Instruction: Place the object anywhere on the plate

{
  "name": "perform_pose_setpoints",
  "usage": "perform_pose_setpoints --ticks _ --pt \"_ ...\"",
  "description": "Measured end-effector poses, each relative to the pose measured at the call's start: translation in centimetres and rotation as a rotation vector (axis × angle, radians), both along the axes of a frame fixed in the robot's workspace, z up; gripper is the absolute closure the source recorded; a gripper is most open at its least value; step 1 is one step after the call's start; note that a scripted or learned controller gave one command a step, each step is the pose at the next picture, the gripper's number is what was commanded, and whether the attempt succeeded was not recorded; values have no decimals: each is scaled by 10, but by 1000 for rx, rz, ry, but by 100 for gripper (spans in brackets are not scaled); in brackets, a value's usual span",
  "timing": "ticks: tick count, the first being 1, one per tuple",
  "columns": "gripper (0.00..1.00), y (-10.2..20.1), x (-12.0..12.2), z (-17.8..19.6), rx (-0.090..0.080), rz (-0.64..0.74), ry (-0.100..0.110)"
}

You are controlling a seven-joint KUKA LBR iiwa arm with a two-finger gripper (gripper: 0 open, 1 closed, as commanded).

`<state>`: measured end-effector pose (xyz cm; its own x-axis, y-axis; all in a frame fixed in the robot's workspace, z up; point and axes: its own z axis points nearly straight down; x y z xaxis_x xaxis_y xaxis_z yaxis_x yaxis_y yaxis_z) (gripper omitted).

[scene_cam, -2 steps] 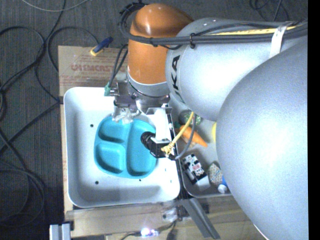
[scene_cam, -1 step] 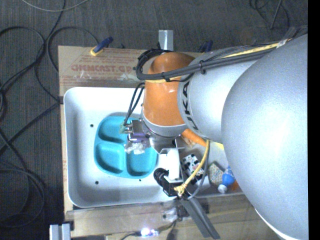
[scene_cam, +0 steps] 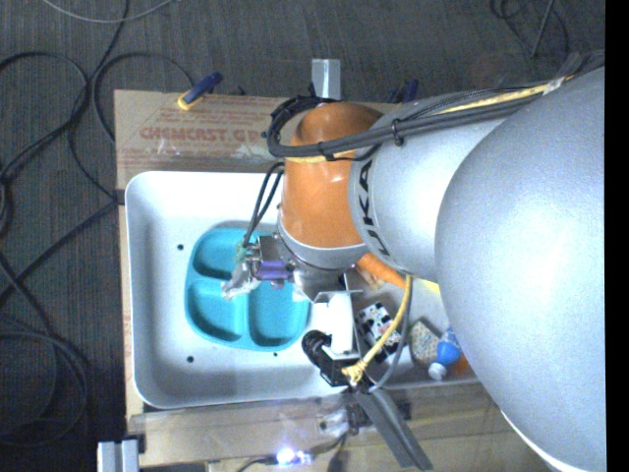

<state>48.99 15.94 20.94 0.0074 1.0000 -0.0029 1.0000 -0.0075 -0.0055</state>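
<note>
Inside white bin (scene_cam: 157, 293), blue divided plate (scene_cam: 221, 298).

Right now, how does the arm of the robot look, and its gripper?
The arm is a bulky, rounded grey shell with a glossy orange band above the wrist. Black cables and a yellow one run along it. The gripper is small, metallic, with a purple part.

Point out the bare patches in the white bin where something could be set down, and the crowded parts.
Bare floor in the left bin: the strip between its left wall and the blue plate, the band above the plate, and the lower-left corner. Crowded: the plate's right half, where the end effector hangs, and the area right of the plate, covered by the arm and cables.
</note>
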Motion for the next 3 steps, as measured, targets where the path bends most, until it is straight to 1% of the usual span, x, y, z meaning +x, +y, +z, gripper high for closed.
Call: perform_pose_setpoints --ticks 1,2,3 --pt "0 35 35 -61 0 -104 0" --pt "0 5 36 170 -4 -463 -5" --pt "100 5 37 178 -9 -462 -3"
